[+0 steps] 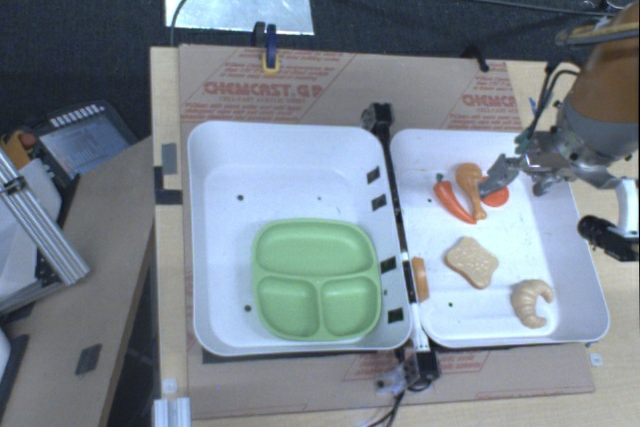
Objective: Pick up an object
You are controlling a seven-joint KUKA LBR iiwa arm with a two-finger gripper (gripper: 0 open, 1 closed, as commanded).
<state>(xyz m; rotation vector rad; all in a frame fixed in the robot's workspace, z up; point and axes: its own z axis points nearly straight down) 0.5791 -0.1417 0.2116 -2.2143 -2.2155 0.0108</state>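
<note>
The arm enters from the right edge of the frame, and its gripper (497,179) hangs low over the upper part of the right bin (570,255), at a small cluster of toy food. The dark finger parts show against the white floor, but whether the jaws are apart or together I cannot tell from this angle.

The cluster holds a drumstick-shaped piece (470,187), an orange-red chili pepper (455,202) lying just left of it, and a red round piece (495,198) tucked right beneath the gripper. All three appear to rest on the bin floor; nothing is visibly lifted. Lower in the same bin lie a slice of toast (471,262) and, toward the lower right corner, a croissant (531,302), both well apart from the gripper. A small orange piece (420,278) sits at the divider between the bins.

The left bin (220,165) carries a green divided plate (315,278) in its lower half.

As a judgement, the task is at the reach-and-grasp stage: the gripper is at a candidate object, likely the red piece or the drumstick, yet no pick is confirmed. Closing securely and lifting clear remain to be done.
</note>
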